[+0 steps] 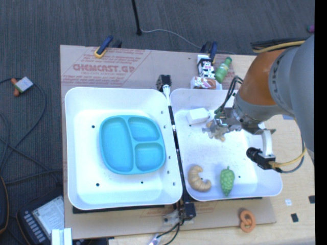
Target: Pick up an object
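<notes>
The gripper (219,126) is positioned low in the upper part of the right bin (265,190), right of frame centre, just beside a white block (197,116). Whether its jaws are parted or closed cannot be determined; no object is visible between them, so the pick is judged not yet accomplished. Candidate objects lie along the lower edge of the same bin: a croissant (199,178) and, just to its right, a green strawberry-shaped item (227,180), both well apart from the gripper. Remaining steps, as judged: close on an object and lift it clear. The left bin (82,106) holds a blue divided plate (133,143). Both bins rest on a cardboard sheet (102,68) printed with red lettering. A small green bottle (222,69) stands at the sheet's top edge, and an orange ring (247,220) lies at its lower right. The surrounding floor (51,14) is dark grey carpet crossed by cables.
</notes>
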Controlling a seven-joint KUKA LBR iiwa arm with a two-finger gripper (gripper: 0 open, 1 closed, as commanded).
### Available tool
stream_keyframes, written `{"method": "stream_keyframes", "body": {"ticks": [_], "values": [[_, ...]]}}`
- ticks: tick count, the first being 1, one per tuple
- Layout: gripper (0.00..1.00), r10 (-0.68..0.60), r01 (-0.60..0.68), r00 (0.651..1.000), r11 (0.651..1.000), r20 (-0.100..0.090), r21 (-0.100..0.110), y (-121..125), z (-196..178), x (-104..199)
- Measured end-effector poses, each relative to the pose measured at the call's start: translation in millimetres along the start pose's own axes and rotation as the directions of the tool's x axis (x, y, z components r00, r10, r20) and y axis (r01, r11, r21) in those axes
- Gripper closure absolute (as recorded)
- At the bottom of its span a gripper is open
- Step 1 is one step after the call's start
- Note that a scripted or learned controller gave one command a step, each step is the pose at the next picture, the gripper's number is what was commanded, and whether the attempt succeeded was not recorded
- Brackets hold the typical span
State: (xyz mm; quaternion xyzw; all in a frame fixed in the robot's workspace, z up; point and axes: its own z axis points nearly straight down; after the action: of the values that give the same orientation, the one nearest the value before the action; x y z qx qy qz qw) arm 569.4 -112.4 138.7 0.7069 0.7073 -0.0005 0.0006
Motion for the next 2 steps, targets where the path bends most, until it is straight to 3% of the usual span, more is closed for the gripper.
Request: {"method": "stream_keyframes", "body": {"ticks": [1, 2], "values": [[1.00, -0.001, 0.001, 1.000, 1.000, -0.003, 0.002, -56, -46, 68], [1.00, 0.000, 0.000, 1.000, 1.000, -0.002, 0.003, -86, -45, 97]]}}
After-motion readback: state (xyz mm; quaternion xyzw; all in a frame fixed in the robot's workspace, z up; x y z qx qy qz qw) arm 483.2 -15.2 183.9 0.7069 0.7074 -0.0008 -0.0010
